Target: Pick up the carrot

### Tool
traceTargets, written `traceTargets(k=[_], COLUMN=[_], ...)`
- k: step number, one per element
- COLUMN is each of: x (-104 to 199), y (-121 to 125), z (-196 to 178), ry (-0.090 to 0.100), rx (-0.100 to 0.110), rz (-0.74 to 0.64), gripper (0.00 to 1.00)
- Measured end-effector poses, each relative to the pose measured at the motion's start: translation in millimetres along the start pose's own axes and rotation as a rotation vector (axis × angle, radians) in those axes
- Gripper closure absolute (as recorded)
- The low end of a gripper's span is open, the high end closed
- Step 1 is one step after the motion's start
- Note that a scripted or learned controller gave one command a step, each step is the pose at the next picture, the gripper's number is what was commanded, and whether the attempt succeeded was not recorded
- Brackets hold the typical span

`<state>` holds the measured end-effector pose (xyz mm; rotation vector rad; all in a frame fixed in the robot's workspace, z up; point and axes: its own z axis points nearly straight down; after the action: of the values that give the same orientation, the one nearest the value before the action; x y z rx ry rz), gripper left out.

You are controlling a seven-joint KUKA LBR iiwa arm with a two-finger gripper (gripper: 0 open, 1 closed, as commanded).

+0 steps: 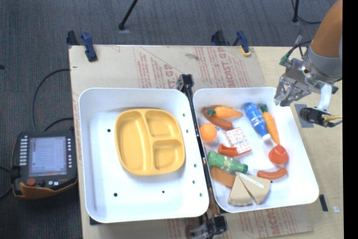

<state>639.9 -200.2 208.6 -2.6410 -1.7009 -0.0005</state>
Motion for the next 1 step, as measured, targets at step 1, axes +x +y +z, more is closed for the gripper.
traceTargets(k=[1], x=[0.2], y=[4.5], z=[-13.8], ry=[-0.001], rx=[0.002], rz=[0.472], gripper=[1.0])
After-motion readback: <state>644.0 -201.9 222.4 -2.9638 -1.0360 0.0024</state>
